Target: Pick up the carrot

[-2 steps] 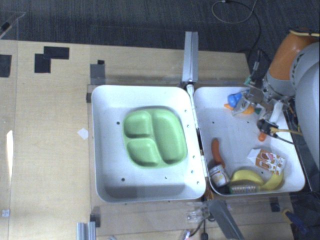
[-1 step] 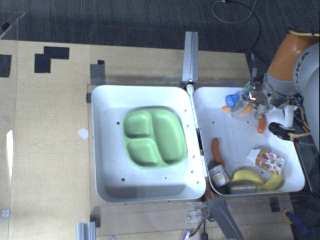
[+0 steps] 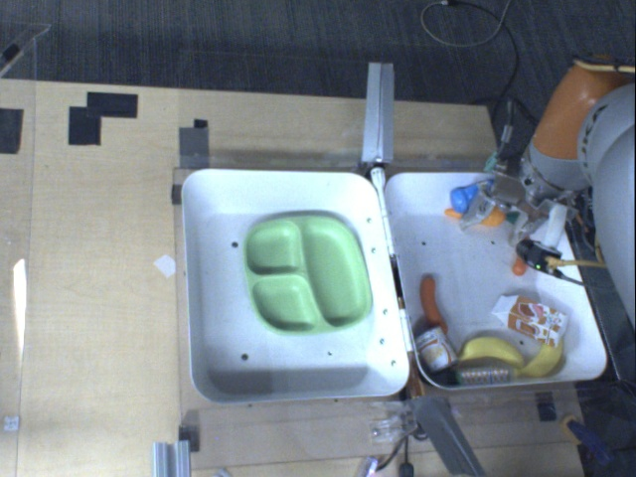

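A: Banana (image 3: 502, 351) and small can (image 3: 434, 347) sit at the near wall of the right bin (image 3: 467, 266), far from the fingers (image 3: 512, 222).

B: Carrot?

A: The carrot (image 3: 428, 299) lies flat along the inner wall, just past the can, well apart from the fingers. Nothing rests on it.

B: Spread or pressed?

A: Cannot tell; the wrist blocks the view. They hang by a blue item (image 3: 462, 199) at the far side, probably not yet lined up on the carrot.
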Tool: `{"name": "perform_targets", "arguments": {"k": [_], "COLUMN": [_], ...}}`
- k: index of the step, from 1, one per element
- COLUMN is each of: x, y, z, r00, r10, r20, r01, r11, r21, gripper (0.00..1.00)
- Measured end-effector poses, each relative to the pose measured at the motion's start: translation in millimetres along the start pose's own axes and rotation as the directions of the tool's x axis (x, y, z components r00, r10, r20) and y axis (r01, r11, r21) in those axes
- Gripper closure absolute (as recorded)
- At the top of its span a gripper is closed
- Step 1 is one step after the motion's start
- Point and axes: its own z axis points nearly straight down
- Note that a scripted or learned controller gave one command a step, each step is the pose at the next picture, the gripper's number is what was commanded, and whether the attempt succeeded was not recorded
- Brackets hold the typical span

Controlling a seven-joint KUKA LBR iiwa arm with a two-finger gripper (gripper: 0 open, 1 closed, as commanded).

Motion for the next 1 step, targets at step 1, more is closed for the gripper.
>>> {"name": "perform_targets", "arguments": {"k": [1], "x": [-1.3], "y": [-1.4], "z": [-0.2], "r00": [0.998], "r10": [-0.057], "r20": [0.004], "r01": [0.057], "r11": [0.998], "r21": [-0.007], "gripper": [0.00]}}
